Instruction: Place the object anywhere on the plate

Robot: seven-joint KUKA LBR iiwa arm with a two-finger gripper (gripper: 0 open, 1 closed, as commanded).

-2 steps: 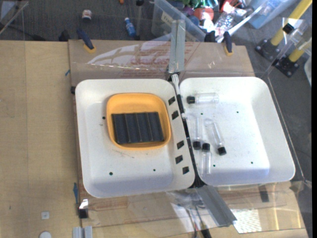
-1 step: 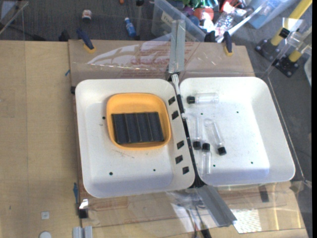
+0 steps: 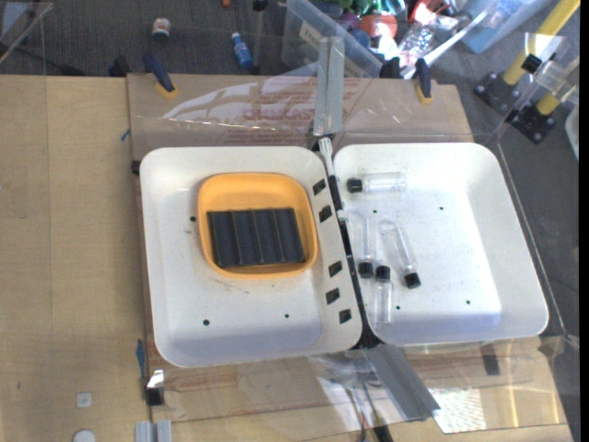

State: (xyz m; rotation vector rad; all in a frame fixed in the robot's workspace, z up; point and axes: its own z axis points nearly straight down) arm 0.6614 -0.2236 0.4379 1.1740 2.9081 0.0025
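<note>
- Bench (image 3: 64, 247): bare wood-toned surface. At the near edge, a grey metal bracket (image 3: 402, 387) lies at a slant below the seam between the two bins.
- Left bin (image 3: 175, 320): white and shallow. It holds a yellow plate (image 3: 210, 194) set roughly at its centre, and a dark ribbed block (image 3: 256, 237) lies flat on that plate.
- Right bin (image 3: 479, 247): white and shallow, touching the left bin along a dark seam fitted with a row of small black tabs (image 3: 335, 267).
- Task objects: clear tubes with black caps, all in the right bin and apart from the plate.
  - A cluster of three tubes (image 3: 394, 244) lies in the bin's left half, close to the seam, with the caps gathered near one another.
  - A single tube (image 3: 379, 183) lies crosswise farther back, its cap pointing toward the seam.
- Gripper: its state cannot be told, nor whether it has hold of anything.
- Beyond the bins: a grey upright post (image 3: 329, 81) rises at the seam, with a sheet of clear film (image 3: 248, 99) on the bench behind it.
- Far floor: a clear tote of coloured toys (image 3: 405, 7) stands on dark carpet.
</note>
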